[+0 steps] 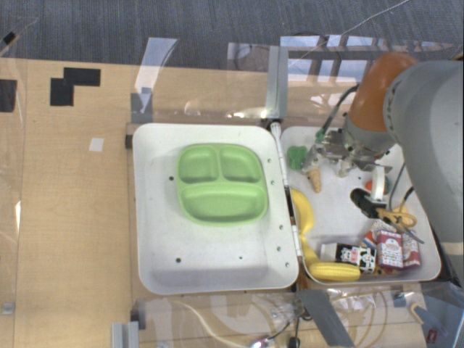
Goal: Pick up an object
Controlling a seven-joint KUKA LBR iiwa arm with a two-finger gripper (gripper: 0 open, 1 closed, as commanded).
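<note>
The gripper (pixel 328 158) hangs low over the upper part of the right bin (pixel 341 194); whether it is spread or closed I cannot tell. The nearest object, a small cone-like piece (pixel 315 179), lies at its seven o'clock, long axis near vertical. A green item (pixel 296 156) sits at nine o'clock; scissors (pixel 384 210), a banana (pixel 304 216) and cartons (pixel 390 251) crowd the rest.

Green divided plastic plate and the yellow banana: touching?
Apart. The camera view shows the green divided plate in the left white bin and the yellow banana in the right white bin, the bin walls between them.
</note>
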